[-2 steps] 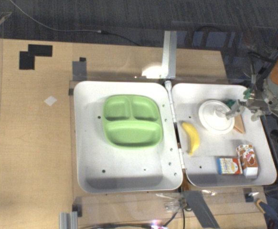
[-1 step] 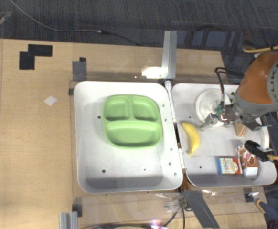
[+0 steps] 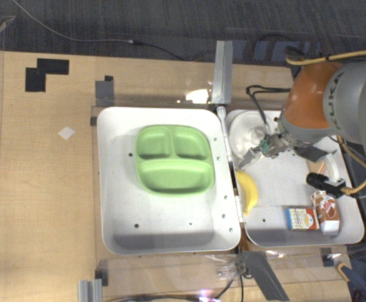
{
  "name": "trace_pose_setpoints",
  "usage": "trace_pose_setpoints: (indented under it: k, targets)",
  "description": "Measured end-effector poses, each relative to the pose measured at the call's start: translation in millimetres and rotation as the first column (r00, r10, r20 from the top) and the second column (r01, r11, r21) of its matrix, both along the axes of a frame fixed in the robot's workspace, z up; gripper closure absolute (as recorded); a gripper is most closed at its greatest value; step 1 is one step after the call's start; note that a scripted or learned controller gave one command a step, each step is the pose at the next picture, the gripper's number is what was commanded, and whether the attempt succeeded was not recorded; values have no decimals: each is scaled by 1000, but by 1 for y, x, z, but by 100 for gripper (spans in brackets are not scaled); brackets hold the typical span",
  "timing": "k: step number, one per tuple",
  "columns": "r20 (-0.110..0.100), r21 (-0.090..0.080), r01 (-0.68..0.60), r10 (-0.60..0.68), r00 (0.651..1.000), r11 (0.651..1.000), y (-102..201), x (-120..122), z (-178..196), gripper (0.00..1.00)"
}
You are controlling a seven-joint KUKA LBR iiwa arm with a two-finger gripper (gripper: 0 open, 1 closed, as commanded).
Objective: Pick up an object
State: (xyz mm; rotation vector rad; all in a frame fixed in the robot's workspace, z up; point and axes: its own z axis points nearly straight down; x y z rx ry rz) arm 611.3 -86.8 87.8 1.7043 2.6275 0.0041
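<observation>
My gripper [image 3: 253,154] hangs low over the back left of the right bin [image 3: 277,187], beside a white bowl [image 3: 246,131] that lies just behind it. A yellow banana [image 3: 248,192] rests along the bin's left wall, a little in front of the gripper. Near the front wall lies a small blue, red and white carton [image 3: 301,218]. To the right of that carton, a brown and white carton [image 3: 326,210] stands in the front right corner. Nothing shows in the gripper's grasp.
The left bin [image 3: 117,168] holds a green divided plate [image 3: 173,158] at its middle. A metal post [image 3: 222,74] rises behind the seam between the bins. My arm's orange band [image 3: 309,99] and grey body cover the right bin's back right part.
</observation>
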Motion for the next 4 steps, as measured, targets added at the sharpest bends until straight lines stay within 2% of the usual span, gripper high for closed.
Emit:
trace_pose_setpoints:
  k: [1,2,3,4]
  targets:
    - [-31,13,-258,259,965,966,-34,45,-2,0]
    - [1,-3,-256,256,967,967,-84,46,53,0]
    - [1,-1,-167,167,986,986,-118,55,58,0]
    - [-3,1,-54,54,999,999,-118,6,26,0]
